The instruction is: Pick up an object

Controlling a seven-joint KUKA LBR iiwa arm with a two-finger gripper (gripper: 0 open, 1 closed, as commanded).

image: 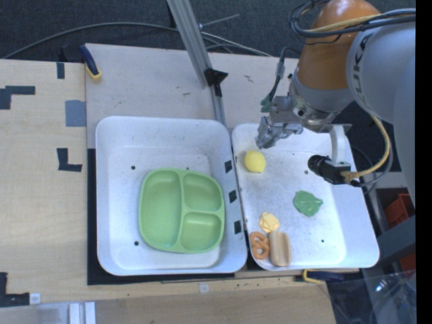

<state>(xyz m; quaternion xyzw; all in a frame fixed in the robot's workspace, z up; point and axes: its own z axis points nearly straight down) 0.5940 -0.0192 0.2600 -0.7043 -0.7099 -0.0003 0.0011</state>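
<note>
In the right bin [351,245] a yellow lemon-like ball [254,161] lies near the far left corner. My gripper [264,140] hangs just above and slightly behind it, fingers pointing down, with nothing seen between them. Further forward in the same bin sit a green leaf-shaped piece [308,202], a small yellow piece [269,222], a pretzel [258,246] and a hot-dog bun [279,248].
The left bin [115,181] holds a green divided plate [182,210]. A slanted metal rod [196,42] rises behind the bins. The wall between the two bins runs close to the lemon's left side.
</note>
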